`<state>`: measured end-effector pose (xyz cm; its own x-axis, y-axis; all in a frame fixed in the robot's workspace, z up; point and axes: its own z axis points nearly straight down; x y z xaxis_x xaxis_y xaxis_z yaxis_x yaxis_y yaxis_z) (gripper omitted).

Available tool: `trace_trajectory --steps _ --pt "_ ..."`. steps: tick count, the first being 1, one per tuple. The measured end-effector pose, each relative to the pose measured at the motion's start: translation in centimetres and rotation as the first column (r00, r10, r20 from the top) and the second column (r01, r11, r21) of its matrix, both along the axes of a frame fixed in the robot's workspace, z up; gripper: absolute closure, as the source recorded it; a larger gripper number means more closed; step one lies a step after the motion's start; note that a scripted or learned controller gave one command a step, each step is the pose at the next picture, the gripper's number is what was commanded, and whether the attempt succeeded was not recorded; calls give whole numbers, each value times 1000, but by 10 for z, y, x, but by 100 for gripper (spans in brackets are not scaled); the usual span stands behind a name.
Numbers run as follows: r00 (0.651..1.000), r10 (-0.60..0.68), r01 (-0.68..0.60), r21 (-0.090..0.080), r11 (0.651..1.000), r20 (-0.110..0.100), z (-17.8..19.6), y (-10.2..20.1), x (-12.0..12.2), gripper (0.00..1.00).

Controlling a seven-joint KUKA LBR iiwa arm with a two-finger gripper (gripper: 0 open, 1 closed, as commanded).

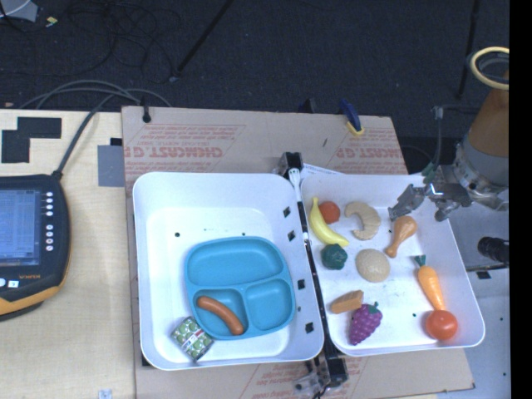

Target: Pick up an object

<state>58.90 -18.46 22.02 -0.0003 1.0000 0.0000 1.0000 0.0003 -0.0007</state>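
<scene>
The right bin holds toy food: a yellow banana, a red tomato, a beige cashew-shaped piece, a drumstick, a dark green vegetable, a tan potato, a carrot, a red-orange ball, purple grapes and a small brown roll. My gripper hangs over this bin's far right corner, just above and to the right of the drumstick. Its fingers are spread open with nothing between them.
The left bin carries a blue divided plate with a sausage in it, and a small green carton beside the plate. A teach pendant lies at the far left. A yellow-rimmed object stands behind the arm.
</scene>
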Motion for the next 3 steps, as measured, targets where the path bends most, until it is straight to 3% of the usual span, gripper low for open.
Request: trace_trajectory --steps 1,2,3 --pt "1000 1 -1 1 1000 0 10 0 0 100" --pt "1000 7 -7 2 1000 8 112 70 -45 100" --pt "1000 6 -6 1 1000 7 185 116 -35 100"
